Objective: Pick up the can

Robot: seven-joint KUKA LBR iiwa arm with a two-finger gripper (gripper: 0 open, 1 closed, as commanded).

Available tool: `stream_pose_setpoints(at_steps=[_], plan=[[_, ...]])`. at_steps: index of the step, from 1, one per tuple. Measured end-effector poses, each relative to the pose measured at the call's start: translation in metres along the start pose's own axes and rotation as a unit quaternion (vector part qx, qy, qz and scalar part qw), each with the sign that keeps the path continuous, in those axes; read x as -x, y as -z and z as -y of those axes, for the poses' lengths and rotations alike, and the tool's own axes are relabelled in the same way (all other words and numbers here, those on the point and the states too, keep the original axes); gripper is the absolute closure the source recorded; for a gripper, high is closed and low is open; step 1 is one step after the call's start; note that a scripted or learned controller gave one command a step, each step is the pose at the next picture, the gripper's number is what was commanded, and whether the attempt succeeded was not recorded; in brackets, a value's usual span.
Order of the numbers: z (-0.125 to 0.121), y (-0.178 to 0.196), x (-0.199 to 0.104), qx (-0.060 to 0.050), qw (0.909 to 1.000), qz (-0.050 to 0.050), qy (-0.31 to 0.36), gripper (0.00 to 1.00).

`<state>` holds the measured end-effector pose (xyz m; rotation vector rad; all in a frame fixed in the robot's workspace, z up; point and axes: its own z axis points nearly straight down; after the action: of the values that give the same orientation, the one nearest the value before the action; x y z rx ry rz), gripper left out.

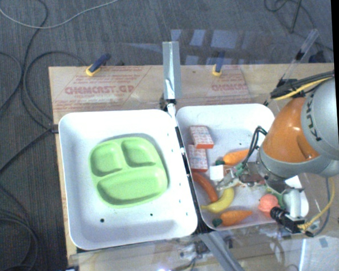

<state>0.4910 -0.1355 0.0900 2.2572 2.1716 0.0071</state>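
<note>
In the right bin [225, 112], my gripper [226, 179] hangs low over the middle, just above the yellow banana [222, 201]. A small white block [216, 172] sits at its tip. At the bin's lower right, a white cylinder with a green mark [294, 202], which looks like the can, lies mostly hidden under the orange wrist band [287, 139]. It is to the right of the gripper and apart from it.
Two red-and-white cartons [199, 137] lie at the right bin's upper left. Carrots [237, 155] [236, 216], a red pepper [206, 187] and a pink fruit [269, 203] crowd around the banana. The left bin [77, 132] holds a green divided plate [128, 170].
</note>
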Motion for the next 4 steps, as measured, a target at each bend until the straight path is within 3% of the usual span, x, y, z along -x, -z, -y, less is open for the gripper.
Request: stream_pose_setpoints(at_steps=[1, 2, 3, 4], plan=[[-0.001, 0.01, 0.0, 0.002, 1.0, 0.0, 0.0, 1.0], [-0.029, 0.001, 0.003, -0.001, 0.9832, -0.001, -0.182, 1.0], [-0.089, 0.151, 0.003, -0.007, 0.9589, 0.002, -0.284, 1.0], [-0.089, 0.159, 0.003, -0.009, 0.959, 0.006, -0.283, 1.0]])
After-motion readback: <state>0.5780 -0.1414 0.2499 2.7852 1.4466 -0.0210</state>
